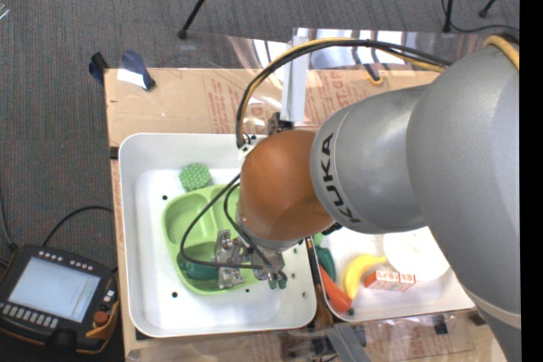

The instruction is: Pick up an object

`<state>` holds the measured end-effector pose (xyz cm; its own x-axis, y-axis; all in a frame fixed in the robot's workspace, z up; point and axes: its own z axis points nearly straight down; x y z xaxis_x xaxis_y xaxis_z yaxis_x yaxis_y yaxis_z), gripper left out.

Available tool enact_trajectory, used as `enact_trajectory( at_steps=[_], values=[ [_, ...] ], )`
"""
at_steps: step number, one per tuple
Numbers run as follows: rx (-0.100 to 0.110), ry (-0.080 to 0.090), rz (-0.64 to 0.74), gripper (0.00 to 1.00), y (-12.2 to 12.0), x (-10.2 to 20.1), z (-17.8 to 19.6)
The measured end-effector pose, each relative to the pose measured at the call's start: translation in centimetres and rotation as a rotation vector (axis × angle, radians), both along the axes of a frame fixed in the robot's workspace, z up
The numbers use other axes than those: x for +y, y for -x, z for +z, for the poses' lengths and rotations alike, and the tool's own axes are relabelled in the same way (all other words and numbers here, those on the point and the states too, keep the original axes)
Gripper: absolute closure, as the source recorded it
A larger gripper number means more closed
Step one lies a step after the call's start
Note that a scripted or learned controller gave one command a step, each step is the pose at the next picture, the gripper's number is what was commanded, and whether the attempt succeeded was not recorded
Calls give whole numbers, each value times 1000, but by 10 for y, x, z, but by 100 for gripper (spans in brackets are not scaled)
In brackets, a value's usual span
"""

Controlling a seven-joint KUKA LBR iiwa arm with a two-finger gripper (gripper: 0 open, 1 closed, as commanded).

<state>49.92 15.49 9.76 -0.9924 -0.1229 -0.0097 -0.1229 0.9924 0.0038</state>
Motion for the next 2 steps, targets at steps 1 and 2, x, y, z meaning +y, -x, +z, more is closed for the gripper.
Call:
enact_trajectory(
  at_steps=[1,2],
  values=[
    [7,5,-302,100,-36,70,-7],
    [0,-5,-556,100,-104,87,162]
  ],
)
